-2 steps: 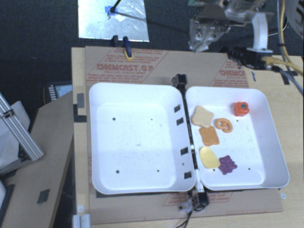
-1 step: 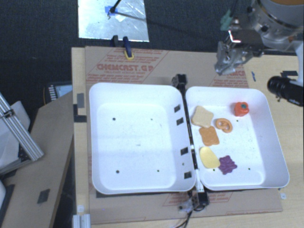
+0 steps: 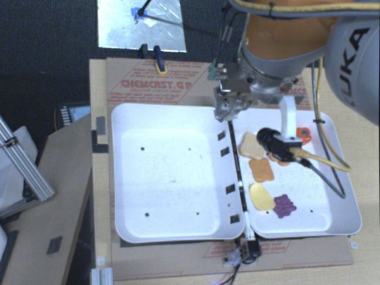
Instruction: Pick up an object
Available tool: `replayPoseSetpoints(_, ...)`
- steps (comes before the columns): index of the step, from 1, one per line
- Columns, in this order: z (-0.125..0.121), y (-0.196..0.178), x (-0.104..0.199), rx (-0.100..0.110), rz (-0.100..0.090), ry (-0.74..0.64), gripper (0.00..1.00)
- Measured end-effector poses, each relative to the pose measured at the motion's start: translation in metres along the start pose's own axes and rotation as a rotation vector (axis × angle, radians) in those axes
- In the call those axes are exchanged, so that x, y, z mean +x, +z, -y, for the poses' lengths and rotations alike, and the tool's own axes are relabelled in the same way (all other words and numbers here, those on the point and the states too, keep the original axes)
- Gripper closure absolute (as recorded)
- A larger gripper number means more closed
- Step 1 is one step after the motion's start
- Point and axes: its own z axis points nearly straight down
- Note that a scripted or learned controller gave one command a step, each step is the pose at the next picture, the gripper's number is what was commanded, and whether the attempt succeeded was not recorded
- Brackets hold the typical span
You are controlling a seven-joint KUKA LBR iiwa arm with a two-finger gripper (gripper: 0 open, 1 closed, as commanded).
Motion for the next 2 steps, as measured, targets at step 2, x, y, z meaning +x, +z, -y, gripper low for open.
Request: replayPoseSetpoints(2,0.059,-0.084,-0.024,-0.014,-0.003,0.0,1.0)
